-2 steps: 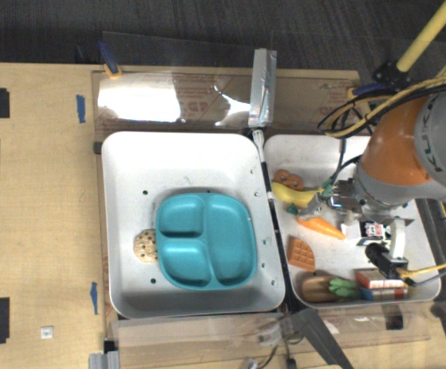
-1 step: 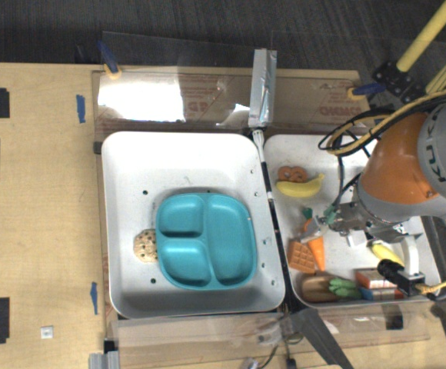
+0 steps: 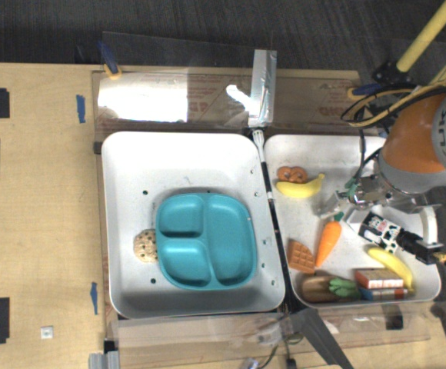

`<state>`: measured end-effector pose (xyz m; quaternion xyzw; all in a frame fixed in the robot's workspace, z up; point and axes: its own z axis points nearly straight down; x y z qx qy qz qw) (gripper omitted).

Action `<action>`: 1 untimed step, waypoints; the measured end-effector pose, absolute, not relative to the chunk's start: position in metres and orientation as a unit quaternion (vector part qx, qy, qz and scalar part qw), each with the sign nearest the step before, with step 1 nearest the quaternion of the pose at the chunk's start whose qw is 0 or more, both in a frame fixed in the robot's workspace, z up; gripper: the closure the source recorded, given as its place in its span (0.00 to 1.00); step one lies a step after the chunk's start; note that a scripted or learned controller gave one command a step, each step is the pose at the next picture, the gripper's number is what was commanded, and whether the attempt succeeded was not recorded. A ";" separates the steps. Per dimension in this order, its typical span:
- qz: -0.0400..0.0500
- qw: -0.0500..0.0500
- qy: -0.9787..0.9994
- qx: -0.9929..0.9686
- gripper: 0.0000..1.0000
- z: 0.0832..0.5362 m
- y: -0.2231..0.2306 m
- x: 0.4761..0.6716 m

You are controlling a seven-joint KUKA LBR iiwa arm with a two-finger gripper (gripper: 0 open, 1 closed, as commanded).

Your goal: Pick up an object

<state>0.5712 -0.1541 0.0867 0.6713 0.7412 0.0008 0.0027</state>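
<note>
My gripper point(image 3: 347, 198) hangs over the middle of the right bin point(image 3: 431, 290), at the end of the grey arm with the orange band point(image 3: 410, 141). Just below and left of it lies an orange carrot point(image 3: 328, 241), pointing down-left. A yellow banana point(image 3: 300, 188) and a brown pastry point(image 3: 291, 174) lie to its left near the bin's far left corner. Nothing shows as held by the gripper.
Along the right bin's near side lie a waffle point(image 3: 301, 256), a brown and green item point(image 3: 327, 288), a red and white box point(image 3: 381, 282) and a second banana point(image 3: 391, 264). The left bin point(image 3: 123, 167) holds a teal divided plate point(image 3: 205, 239) and a cookie point(image 3: 145, 245).
</note>
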 end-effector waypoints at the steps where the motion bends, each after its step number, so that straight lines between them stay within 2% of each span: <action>1: 0.002 0.002 0.729 0.684 0.00 0.125 -0.104 0.589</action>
